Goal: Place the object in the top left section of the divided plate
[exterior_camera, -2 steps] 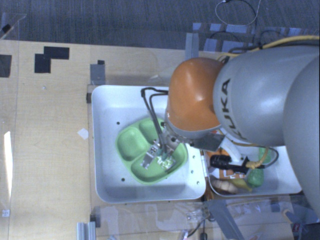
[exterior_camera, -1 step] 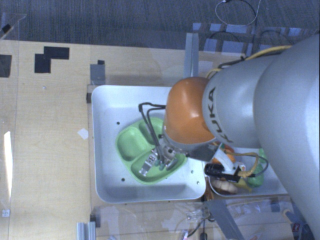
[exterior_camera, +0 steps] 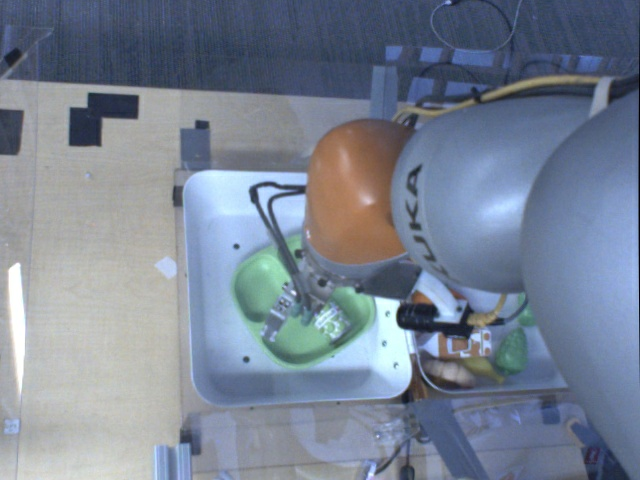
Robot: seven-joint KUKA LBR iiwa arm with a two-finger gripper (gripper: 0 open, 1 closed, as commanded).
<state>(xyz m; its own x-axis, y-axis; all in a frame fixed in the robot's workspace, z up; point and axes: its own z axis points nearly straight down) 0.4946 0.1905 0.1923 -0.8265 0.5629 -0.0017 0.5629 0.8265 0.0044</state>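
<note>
- You have two white bins side by side: the left bin (exterior_camera: 215,298) carries one green plate (exterior_camera: 262,280), and the right bin (exterior_camera: 545,376) is largely covered by the arm (exterior_camera: 480,208).
- One gripper (exterior_camera: 298,313) sits low over the plate's middle; you can't tell how it is set or if it carries anything.
- In the right bin you can count one green item (exterior_camera: 512,351), one yellow piece (exterior_camera: 487,368) and one tan lump (exterior_camera: 447,372), close together.
</note>
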